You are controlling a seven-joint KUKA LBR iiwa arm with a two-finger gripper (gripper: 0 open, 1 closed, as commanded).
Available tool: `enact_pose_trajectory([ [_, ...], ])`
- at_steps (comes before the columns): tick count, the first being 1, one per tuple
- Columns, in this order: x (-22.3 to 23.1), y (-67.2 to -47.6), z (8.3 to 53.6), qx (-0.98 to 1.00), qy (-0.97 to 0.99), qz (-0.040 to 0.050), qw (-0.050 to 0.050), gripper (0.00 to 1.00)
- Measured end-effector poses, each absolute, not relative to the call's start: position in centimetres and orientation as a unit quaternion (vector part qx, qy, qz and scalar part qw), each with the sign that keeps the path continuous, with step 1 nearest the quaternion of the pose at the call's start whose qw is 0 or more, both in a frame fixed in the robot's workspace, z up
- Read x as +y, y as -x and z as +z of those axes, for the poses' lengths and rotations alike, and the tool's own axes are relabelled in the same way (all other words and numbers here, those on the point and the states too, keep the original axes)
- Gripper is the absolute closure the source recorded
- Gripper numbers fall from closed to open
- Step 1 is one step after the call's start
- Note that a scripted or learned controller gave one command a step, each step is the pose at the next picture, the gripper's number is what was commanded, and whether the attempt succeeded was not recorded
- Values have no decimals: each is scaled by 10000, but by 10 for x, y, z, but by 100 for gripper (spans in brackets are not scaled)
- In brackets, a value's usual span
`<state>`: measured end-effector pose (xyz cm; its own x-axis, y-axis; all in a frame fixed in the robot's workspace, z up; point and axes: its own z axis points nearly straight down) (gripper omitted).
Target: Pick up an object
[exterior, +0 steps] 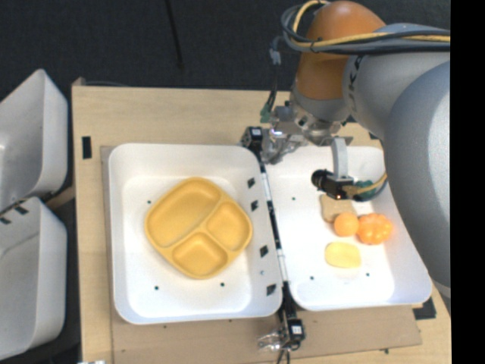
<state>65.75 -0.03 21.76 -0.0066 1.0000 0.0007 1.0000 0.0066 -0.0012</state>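
Wooden bench (91, 120), yellow tray (198, 226) in one bin (129, 294), orange fruit (373, 229) in other

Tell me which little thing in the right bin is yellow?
The flat pale yellow oval, lying alone nearest the camera. The round ball and bumpy piece behind it are orange.

You get bright, even light from above. The white bin (379, 279) beneath the jaws and the second bin (136, 287) beside them come close to washing out, their floors showing little detail. Shadows are soft and short; a faint one hugs the yellow tray (198, 226), well away from the jaws. The orange band (337, 40) above the jaws carries a broad dull sheen. The grey arm (420, 135) behind them looks soft, and beyond the bench (91, 203) everything falls dark.
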Motion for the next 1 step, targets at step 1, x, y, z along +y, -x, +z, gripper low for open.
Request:
enact_pose_trajectory([
  [1,59,-656,232,-7094,7048,-12,-1,100],
])
